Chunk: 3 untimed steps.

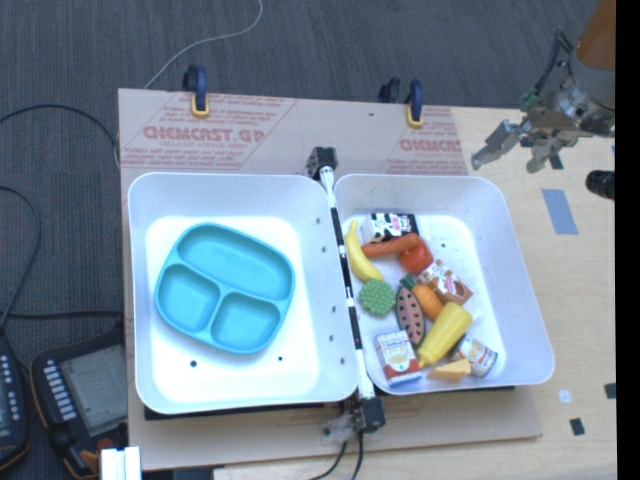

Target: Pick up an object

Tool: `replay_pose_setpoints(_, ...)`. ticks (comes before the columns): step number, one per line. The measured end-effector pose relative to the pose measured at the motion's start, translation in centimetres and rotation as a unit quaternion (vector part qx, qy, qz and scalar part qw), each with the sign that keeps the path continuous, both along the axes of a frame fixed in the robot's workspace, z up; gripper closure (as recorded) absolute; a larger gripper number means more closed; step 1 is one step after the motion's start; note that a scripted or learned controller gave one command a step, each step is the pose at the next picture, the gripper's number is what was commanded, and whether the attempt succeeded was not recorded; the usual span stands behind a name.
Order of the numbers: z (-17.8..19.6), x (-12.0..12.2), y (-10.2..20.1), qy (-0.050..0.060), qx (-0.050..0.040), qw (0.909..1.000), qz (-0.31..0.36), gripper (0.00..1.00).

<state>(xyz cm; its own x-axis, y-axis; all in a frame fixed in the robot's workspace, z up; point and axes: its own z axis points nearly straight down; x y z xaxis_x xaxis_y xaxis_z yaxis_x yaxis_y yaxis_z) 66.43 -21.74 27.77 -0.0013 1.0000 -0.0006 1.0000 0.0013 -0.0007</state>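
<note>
Beyond the right bin [520,258] crowded with toy food [415,293], spread, empty fingers [528,148] hover.

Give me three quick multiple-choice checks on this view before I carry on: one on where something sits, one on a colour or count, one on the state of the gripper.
1. Where does the divided plate lie?
A. in the left bin
B. in the right bin
C. on the bench outside the bins

2. What colour is the plate?
A. red
B. light blue
C. green

3. Where is the gripper now?
A. down among the toy food
B. over the plate
C. beyond the right bin's far right corner, fingers spread with nothing between them

Answers:
1 A, it rests on the left bin's floor.
2 B, light blue against the white bin.
3 C, it hangs over the bench, apart from the banana and the other toys.
</note>
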Motion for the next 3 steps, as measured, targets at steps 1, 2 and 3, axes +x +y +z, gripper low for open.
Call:
replay_pose_setpoints(1, -16.0, -2.3, 8.5, -0.01, -0.0007, 1.0, 0.0, 0.0)
replay_pose_setpoints(2, -16.5, -2.9, 9.1, -0.012, -0.0013, 0.9999, -0.001, 0.0)
replay_pose_setpoints(3, -19.0, -9.8, 11.5, -0.004, -0.0015, 1.0, -0.001, 0.0)
